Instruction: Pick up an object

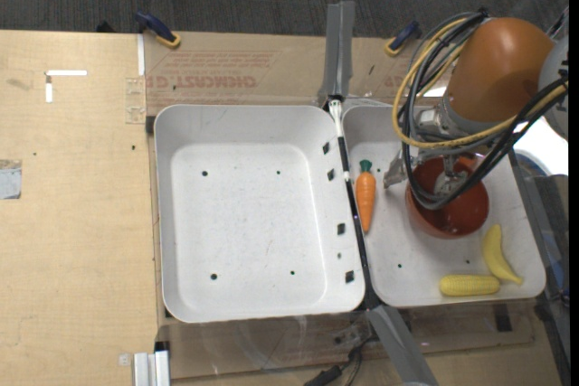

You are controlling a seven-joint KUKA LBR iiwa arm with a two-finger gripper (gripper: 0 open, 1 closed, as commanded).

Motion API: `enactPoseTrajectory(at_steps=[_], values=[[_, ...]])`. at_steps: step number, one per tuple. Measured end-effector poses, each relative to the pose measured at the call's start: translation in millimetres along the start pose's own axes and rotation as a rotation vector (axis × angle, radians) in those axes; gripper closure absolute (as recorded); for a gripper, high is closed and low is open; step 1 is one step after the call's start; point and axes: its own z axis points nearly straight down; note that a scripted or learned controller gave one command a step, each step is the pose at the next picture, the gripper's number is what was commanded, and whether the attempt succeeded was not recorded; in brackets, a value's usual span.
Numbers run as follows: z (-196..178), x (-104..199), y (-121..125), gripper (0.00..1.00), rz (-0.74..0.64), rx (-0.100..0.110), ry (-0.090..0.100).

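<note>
Two white bins sit side by side on the tabletop [72, 194]; the left bin [244, 212] is bare. The right bin [398, 271] carries the pick candidates: red bowl [450, 217], carrot [365, 194] along the divider, banana [499, 256], corn cob [469, 285]. Arm [498, 68] hangs wrist-down over the bowl, cables looping. Claw [443, 185] sits inside the bowl; its opening and any hold: cannot tell.

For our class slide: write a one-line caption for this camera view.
Arm's gripper over red bowl; carrot, corn, banana alongside.
</note>
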Motion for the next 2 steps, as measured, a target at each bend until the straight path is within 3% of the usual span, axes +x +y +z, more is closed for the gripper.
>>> enactPoseTrajectory(at_steps=[1, 2], values=[[0.6, 16.1, 98.3, 0.00, -0.200, -0.003, 0.001], [0.1, -7.8, 20.7, 0.00, -0.082, -0.001, 0.001]])
